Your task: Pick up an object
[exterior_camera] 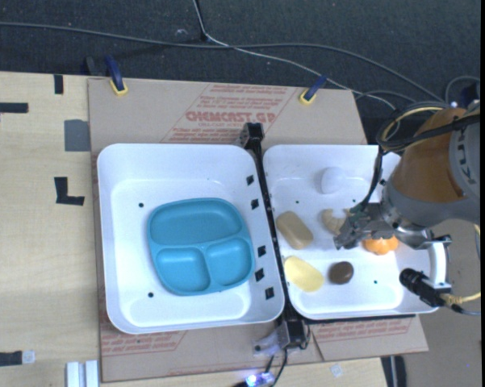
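We see two white bins side by side on the table point(32, 216). The left bin point(117, 176) carries a blue divided tray point(200, 244); the right bin point(307, 161) holds the loose pieces we could pick from, which is surely why the arm point(432, 176) reaches in over this one. Scattered in it are a white rounded object point(336, 181) toward the far wall, a tan oblong piece point(294, 229) near the divider, a yellow piece point(304, 275) just in front of that, a small dark brown ball point(341, 273), a pale tan lump point(331, 218) and an orange object point(379, 245).

The arm comes in from the right, its grey wrist bent down over the bin's right half, with the claw point(351, 230) low among the items. Its dark tip sits just beside the pale tan lump on one side and the orange object on the other (the orange one is partly hidden under the wrist). We judge that one of these two is the target, but we cannot tell which, nor whether the claw is spread, closed, or clamped on anything: the tip is too dark and small to read. Nothing looks lifted off the bin floor.
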Robot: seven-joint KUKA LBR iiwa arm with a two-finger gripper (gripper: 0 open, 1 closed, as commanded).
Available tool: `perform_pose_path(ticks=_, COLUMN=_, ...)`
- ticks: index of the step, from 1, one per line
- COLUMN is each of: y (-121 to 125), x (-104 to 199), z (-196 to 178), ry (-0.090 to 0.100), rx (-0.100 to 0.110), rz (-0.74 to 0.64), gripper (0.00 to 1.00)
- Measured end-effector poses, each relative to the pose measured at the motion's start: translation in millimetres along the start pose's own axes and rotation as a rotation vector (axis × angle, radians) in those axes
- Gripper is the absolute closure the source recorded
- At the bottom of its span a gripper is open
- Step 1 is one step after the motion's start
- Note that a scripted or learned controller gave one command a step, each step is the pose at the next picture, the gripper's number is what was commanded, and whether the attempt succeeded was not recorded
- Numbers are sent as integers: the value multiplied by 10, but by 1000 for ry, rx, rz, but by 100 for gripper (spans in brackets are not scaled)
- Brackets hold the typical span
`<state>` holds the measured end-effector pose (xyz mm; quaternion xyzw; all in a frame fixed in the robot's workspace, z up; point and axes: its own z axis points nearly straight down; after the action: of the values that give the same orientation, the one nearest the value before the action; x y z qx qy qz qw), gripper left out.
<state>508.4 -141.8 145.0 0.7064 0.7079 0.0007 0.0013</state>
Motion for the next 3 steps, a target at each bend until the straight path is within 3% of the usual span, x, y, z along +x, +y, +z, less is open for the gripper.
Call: perform_pose_path(ticks=3, y=-46, x=-69, z=-1538, ry=-1, rx=-1, rz=1, gripper=100)
